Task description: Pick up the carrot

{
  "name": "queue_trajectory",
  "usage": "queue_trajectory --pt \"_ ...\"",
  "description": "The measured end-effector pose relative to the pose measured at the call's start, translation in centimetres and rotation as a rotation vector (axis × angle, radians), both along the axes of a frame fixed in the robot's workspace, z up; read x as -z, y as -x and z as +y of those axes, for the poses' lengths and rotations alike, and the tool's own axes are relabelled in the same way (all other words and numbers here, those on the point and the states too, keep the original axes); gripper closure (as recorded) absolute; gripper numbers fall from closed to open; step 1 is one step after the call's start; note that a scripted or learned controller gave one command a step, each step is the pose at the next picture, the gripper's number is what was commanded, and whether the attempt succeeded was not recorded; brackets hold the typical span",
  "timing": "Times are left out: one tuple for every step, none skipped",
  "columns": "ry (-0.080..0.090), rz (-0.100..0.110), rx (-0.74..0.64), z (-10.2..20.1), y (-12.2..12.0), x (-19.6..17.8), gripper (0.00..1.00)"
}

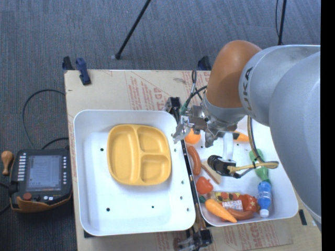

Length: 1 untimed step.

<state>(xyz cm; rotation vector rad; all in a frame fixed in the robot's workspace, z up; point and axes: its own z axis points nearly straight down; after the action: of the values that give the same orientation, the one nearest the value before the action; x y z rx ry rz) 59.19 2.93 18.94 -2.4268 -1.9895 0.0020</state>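
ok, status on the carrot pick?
Pincer low over right bin's upper left. Carrot loose at front edge, untouched. Snack packet and red pepper crowd it.

The desk (131, 85) is a tan board with red printing, its corners clamped at 11 and 1 o'clock. Two white bins lie directly on it, side by side and touching: the left bin (94, 203) toward 8 o'clock, the right bin (285, 203) toward 4 o'clock, partly hidden under the arm.

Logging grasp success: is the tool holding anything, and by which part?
Cannot tell. The tool sits low over an orange item in the right bin; the carrot lies apart, untouched.
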Motion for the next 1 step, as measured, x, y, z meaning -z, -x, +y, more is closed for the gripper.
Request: queue_trajectory --pt "0.003 -0.001 0.093 -10.65 -4.42 0.20 0.00"
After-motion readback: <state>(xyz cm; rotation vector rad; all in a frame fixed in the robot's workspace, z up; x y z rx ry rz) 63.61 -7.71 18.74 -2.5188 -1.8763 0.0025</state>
